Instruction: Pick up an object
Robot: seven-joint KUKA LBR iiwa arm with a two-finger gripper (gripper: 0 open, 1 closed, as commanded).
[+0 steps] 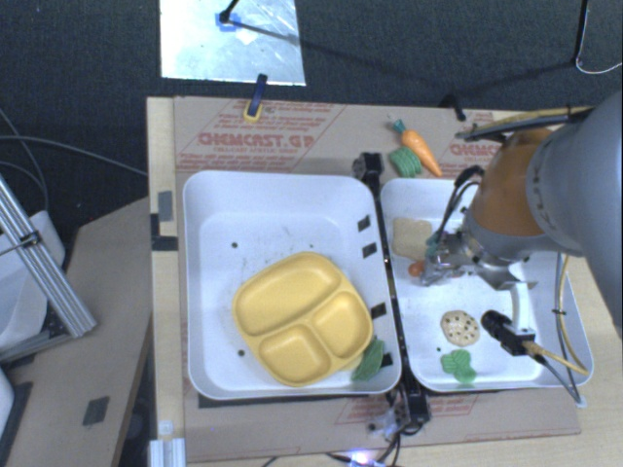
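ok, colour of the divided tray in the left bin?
Yellow. The divided tray shows plainly in the camera view, lying in the left bin.

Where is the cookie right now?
The cookie lies in the right bin, toward its front, just behind a small green toy and in front of the pincer.

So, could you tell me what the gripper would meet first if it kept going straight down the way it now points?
Probably the small orange-red piece lying just under the gripper in the right bin, beside the tan slice. Depth is hard to judge from this slanted view.
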